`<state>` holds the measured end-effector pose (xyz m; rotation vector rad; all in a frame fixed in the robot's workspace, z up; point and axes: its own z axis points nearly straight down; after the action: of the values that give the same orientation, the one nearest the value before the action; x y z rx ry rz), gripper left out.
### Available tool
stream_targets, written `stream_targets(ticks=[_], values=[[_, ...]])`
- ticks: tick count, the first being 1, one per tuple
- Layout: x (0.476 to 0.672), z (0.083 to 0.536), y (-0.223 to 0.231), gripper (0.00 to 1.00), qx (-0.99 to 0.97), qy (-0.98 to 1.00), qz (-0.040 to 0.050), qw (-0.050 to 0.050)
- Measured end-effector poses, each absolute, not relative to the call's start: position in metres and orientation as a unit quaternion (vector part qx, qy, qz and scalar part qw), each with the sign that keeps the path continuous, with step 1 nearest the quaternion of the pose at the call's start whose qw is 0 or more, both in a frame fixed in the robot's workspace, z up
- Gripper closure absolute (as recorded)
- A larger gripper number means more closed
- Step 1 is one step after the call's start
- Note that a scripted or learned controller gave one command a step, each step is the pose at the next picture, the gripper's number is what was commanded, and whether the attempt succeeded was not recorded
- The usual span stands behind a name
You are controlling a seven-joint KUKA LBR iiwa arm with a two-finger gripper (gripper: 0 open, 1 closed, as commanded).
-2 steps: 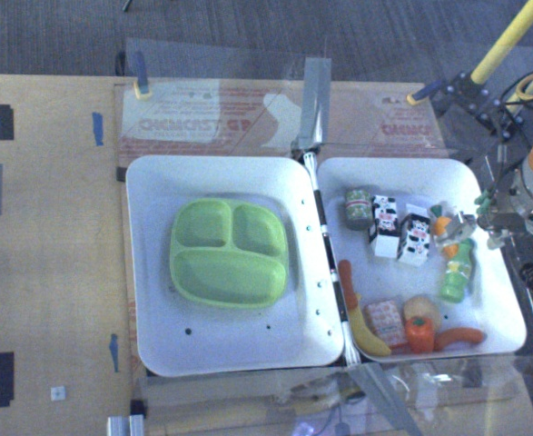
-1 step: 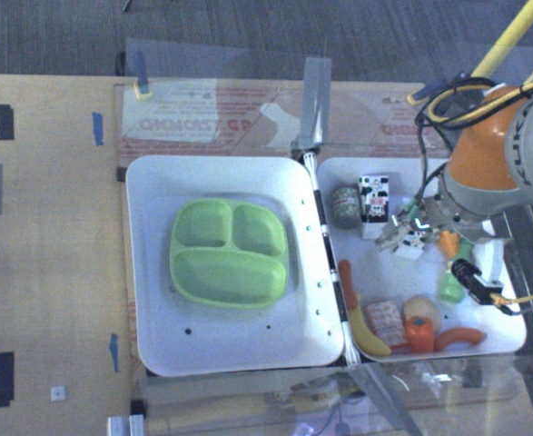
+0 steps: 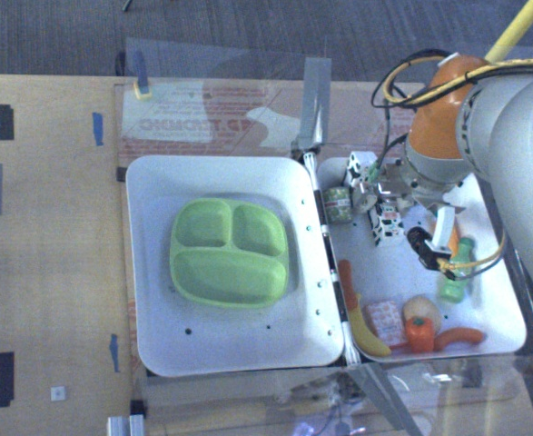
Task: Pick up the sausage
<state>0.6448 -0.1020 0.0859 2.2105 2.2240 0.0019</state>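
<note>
Gripper [image 3: 386, 214], finger state indiscernible, hangs well above the sausage [image 3: 459, 338] in the right bin's [image 3: 511, 321] near corner, positioned for descent.

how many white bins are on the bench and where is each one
2. The left bin holds a green divided plate. The right bin, touching its side, holds the toy food, with the gripper above its far end.
</note>
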Motion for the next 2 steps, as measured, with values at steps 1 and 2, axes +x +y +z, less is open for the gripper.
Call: stream_targets(ticks=[1,2], values=[[0.664,0.083,-0.15,0.0,0.628,0.778,-0.0037,-0.011],[0.666,0.085,-0.112,0.0,0.53,0.848,-0.0034,-0.002]])
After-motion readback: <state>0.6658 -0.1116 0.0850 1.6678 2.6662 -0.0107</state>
